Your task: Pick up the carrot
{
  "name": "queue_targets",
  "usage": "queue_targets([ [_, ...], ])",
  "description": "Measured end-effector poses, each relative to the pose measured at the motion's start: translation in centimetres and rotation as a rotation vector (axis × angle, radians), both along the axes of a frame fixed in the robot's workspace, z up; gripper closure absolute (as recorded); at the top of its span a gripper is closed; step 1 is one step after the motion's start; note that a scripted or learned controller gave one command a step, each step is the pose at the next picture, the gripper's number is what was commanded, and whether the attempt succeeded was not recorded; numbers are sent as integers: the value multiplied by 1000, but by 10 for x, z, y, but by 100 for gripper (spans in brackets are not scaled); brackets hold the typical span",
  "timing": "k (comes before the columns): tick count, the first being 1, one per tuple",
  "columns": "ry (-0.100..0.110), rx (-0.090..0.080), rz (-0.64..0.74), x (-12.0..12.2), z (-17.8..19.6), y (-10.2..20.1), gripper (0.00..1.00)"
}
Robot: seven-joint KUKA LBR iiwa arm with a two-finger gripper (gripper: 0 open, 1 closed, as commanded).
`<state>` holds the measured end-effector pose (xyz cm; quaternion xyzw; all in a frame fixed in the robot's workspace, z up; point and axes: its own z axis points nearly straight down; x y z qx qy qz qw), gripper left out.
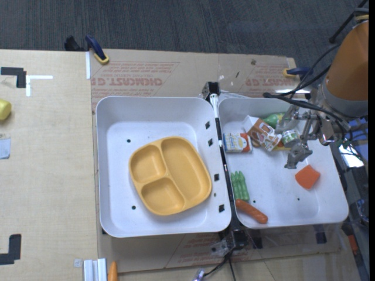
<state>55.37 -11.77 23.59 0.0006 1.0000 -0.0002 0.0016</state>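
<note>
1. The carrot [252, 211] is seen lying flat on the floor of the right bin [328, 209], near its front left corner, slanted away from the wall.
2. Just behind it, the green bean pod [239, 185] is laid lengthwise, so the carrot's rear end is crowded while its front end is left free.
3. The gripper [297, 154] is held above the bin's right half, over the orange block [307, 177] and well apart from the carrot; nothing is seen between its fingers, and whether they are spread or closed cannot be told.
4. The snack packets [258, 136] are heaped at the back of the bin, clear of the likely approach.
5. In the left bin [117, 209], the yellow divided plate [170, 174] is set.
6. Both bins are carried on cardboard [152, 78] clamped to the pale bench [47, 186]; dark carpet [176, 16] is seen beyond.
</note>
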Motion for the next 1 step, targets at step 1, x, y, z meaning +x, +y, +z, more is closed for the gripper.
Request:
queue_targets([
  [1, 0, 1, 139, 7, -44, 75, 0],
])
